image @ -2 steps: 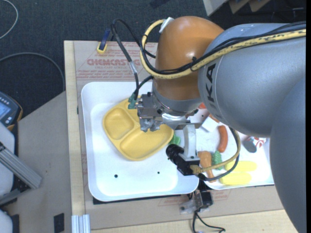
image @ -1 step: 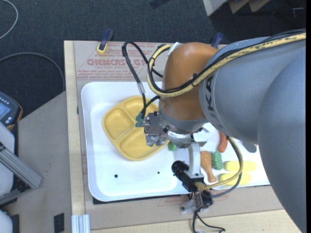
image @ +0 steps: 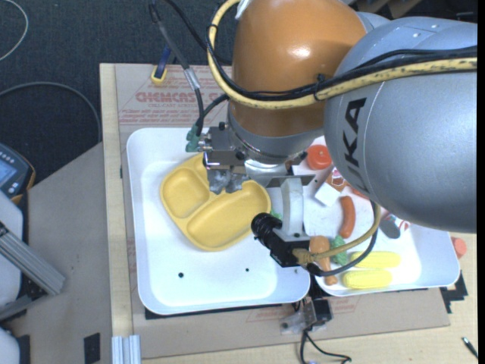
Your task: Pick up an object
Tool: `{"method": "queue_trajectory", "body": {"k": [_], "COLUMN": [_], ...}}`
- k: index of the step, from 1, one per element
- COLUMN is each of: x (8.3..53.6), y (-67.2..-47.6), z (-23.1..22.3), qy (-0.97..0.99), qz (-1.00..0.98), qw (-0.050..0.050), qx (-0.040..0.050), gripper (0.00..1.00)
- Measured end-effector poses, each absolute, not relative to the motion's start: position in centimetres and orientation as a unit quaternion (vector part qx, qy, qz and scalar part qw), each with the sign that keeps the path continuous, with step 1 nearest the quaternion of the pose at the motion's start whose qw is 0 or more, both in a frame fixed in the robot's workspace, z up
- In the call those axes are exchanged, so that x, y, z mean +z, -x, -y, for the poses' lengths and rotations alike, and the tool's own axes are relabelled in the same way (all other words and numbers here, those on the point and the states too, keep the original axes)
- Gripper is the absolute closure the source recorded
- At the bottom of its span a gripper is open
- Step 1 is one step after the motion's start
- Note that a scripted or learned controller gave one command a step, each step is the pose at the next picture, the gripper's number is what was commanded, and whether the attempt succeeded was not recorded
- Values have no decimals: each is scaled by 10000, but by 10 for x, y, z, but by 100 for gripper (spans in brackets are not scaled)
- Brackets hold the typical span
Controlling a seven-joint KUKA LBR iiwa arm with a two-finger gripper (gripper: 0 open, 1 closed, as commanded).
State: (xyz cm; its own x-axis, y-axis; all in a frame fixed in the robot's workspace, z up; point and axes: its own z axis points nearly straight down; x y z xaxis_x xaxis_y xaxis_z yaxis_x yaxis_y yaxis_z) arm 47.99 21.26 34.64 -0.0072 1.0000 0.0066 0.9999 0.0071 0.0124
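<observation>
My jaws (image: 224, 179) hang just over the yellow divided plate (image: 212, 207), near its back edge where the two dips meet. I cannot tell how my jaws stand, because my big wrist hides them from above. The plate lies flat in the left bin (image: 151, 226), touching the floor of it, right under me. It is wide and smooth, so I think I could slip off its rim or only push it sideways. My arm also blocks the look down, so a bad aim may go unseen. Past the plate, in the right bin (image: 432, 275), lie a sausage (image: 348, 215), a yellow corn cob (image: 369, 277) and an orange cap (image: 319, 156).
</observation>
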Motion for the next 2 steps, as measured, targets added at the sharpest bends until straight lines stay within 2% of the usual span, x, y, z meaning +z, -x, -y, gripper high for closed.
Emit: {"method": "queue_trajectory", "body": {"k": [1,2], "x": [247,244], "y": [-478,-511], "z": [-179,-148], "qy": [-7086,-7085], "qz": [-7056,-7058], "qw": [-23,9], "qx": [-47,4], "gripper": [100,100]}}
